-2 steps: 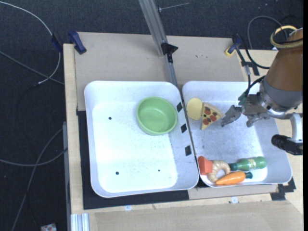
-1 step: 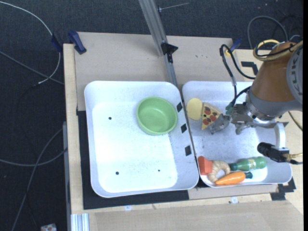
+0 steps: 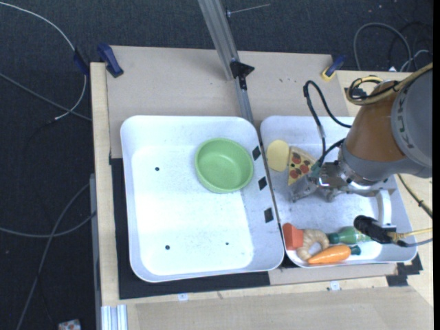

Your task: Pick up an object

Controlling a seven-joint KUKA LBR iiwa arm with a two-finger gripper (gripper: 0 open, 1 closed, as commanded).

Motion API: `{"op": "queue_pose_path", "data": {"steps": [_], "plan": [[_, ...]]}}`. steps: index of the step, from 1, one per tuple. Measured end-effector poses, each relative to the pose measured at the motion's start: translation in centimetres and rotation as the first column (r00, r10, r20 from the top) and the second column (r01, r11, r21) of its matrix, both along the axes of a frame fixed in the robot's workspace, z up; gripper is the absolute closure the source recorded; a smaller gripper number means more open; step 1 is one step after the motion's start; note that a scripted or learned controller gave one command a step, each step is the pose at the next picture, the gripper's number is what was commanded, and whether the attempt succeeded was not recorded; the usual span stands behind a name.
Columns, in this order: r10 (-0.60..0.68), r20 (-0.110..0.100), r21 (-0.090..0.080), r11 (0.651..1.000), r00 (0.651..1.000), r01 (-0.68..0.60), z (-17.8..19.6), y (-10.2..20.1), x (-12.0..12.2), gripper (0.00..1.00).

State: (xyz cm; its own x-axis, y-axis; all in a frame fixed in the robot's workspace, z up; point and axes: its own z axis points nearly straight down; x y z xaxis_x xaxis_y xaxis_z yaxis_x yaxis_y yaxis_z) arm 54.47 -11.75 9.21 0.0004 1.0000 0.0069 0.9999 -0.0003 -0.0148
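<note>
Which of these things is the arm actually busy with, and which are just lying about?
In play:
gripper, down in the right bin
pizza slice toy and yellow piece, right beside it

Lying about:
green bowl in the left bin
carrot, red piece, green toy at the right bin's near edge

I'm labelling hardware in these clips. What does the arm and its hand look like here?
The arm is a thick rounded grey body with a broad orange band above the wrist. Black cables loop along it. The hand is small, dark grey metal, with thin fingers.
</note>
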Motion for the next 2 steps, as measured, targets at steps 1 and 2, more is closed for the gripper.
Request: {"op": "queue_pose_path", "data": {"steps": [1, 2], "plan": [[-0.001, 0.007, 0.001, 1.0, 1.0, 0.001, 1.5, 0.0, 0.2, 1.0], [0.002, 0.019, -0.006, 1.0, 1.0, -0.002, 6.5, 0.6, 1.0, 1.0]]}}
